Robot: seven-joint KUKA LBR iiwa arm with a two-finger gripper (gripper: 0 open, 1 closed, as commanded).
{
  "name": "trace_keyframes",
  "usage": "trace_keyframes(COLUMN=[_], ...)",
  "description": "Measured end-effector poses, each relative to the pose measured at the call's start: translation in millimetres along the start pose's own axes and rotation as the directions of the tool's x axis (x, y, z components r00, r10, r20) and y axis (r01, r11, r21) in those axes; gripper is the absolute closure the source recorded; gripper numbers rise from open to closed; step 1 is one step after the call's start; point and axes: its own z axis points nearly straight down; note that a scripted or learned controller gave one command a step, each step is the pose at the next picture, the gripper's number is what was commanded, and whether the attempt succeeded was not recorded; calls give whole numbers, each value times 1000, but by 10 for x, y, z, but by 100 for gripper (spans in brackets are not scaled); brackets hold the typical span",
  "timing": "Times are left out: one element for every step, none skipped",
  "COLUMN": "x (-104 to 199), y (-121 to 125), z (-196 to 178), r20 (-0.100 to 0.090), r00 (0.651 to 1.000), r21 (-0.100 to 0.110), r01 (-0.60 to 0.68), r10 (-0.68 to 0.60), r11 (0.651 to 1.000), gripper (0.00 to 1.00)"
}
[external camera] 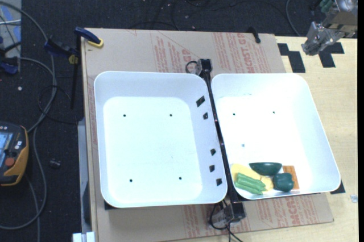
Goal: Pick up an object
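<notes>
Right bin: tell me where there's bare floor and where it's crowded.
The right bin is bare from its far wall down to mid-floor. Crowded: the near edge, where the dark green bowl, light green piece and teal lump cluster.

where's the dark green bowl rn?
In the camera view, the dark green bowl sits in the right bin, near its front edge, with the light green ridged piece to its lower left and the teal lump just below-right.

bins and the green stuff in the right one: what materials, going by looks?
Bins: likely thin moulded plastic, matte white; rounded corners and smooth curved walls suggest it.
Dark green bowl-like piece: probably plastic, slight sheen.
Light green ridged piece: looks like plastic or rubber, matte; too small to tell which.
Board under the bins: cardboard, tan with red print.
</notes>
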Motion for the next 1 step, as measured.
trace_keyframes(x=[433], y=[-834], z=[-1370], r20=[-1], r00=[1000], r21=[0], r01=[-1], r10=[1], r11=[1000], gripper=[100])
